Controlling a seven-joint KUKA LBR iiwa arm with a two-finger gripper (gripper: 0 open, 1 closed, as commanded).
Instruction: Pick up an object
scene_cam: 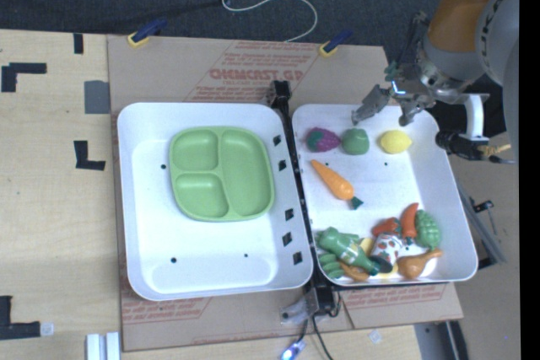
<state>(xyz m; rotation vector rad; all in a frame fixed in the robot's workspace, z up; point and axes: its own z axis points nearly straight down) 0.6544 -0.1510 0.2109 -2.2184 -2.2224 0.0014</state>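
Note:
The right bin (439, 181) holds toy food. A purple piece (321, 139), a green round piece (355, 142) and a yellow lemon (394, 142) lie in a row along its far side. An orange carrot (334, 180) lies near the middle. Several more pieces are heaped at the near edge (380, 249). My gripper (388, 108) hangs above the bin's far rim, just beyond the green piece and the lemon. Its two fingers are spread apart, open, with nothing between them.
The left bin (143, 206) carries a green sectioned plate (223, 173). A black divider (289, 173) runs between the bins. Cardboard lies under both bins. A white cable (261, 4) loops at the back.

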